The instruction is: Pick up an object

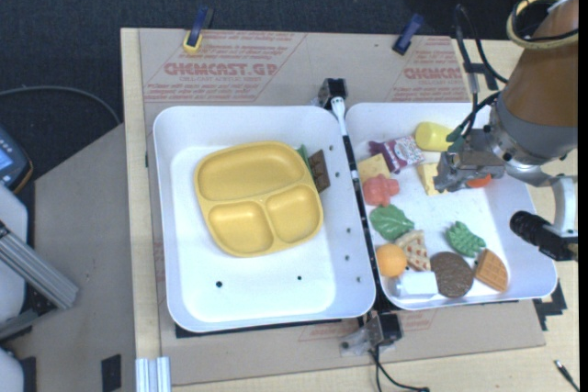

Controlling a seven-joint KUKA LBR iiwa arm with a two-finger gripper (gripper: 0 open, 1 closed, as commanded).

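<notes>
Bins: we count two white bins [184, 289] side by side on the bench [147, 197].
Left bin: one yellow divided plate [257, 197].
Right bin: about a dozen toy foods [413, 234], spread from its back edge to its front edge.
Hand [459, 174]: low at the right bin's back right; we cannot tell its finger state.
Nearest: yellow lemon [430, 136], just behind the hand.

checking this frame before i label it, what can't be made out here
- Gripper, camera view: its own body hides the fingertips, so open or shut cannot be told, nor whether it holds anything.
- Orange piece beside it: mostly covered by the gripper.
- Dark item behind the yellow tray: partly hidden by the tray rim, too small to identify.
- Arm: cut off by the right edge.
</notes>
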